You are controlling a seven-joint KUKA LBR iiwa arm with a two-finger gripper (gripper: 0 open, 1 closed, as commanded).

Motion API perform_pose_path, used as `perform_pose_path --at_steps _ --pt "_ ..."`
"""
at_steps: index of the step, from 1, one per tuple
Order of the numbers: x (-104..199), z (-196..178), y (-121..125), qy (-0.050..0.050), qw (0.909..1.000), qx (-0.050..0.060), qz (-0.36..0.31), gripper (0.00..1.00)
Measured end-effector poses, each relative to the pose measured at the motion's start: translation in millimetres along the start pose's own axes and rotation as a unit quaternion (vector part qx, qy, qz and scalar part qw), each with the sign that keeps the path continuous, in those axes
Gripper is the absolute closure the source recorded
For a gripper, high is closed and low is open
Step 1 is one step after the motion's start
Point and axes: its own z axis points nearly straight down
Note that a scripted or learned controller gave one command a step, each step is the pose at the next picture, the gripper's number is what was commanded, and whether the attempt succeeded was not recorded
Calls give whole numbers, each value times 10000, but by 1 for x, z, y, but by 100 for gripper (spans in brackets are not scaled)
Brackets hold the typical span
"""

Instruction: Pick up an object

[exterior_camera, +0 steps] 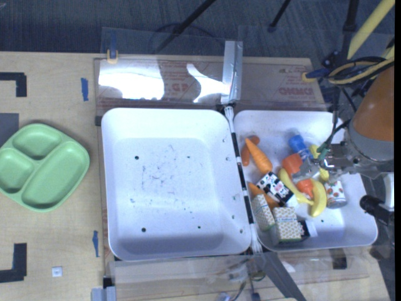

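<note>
The pale wooden counter (50,93) is carrying two shallow white plastic bins side by side, which keeps the clutter in one fenced area the arm can reach. The left white bin (169,180) is lying bare apart from faint scuffs and small drain holes, probably serving as the drop side. The right white bin (357,227) is holding every loose item, bunched toward its middle and its 6 o'clock wall.

The grey arm with its orange band (376,115) is leaning in from 3 o'clock, and its hand (322,158) is hanging low over the pile, seemingly placed for a grasp. Whether the hand is spread or pressed together cannot be told, since cables and toys are crowding it.

At 9 o'clock on the counter, a green three-compartment plastic plate (42,167) is sitting well apart from both bins.

In the right bin, an orange carrot-shaped toy (255,154) is lying near the shared wall, a yellow banana toy (317,197) is curving just below the hand, a black-and-white spotted block (273,185) is resting beside it, a speckled beige box (287,224) is leaning at 6 o'clock, and a small blue object (297,143) is lying at 12 o'clock. The likeliest target is the pile beneath the hand.
</note>
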Motion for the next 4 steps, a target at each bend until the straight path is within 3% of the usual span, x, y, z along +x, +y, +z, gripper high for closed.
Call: perform_pose_path --at_steps 1,2,3,4 --pt "-2 25 -39 1 9979 -1 -646 0" --pt "12 69 -28 -28 9983 -99 -576 0" --pt "-89 -19 -11 -13 9961 -22 -886 0" --pt "-87 -19 14 -23 9662 -34 -2577 0"
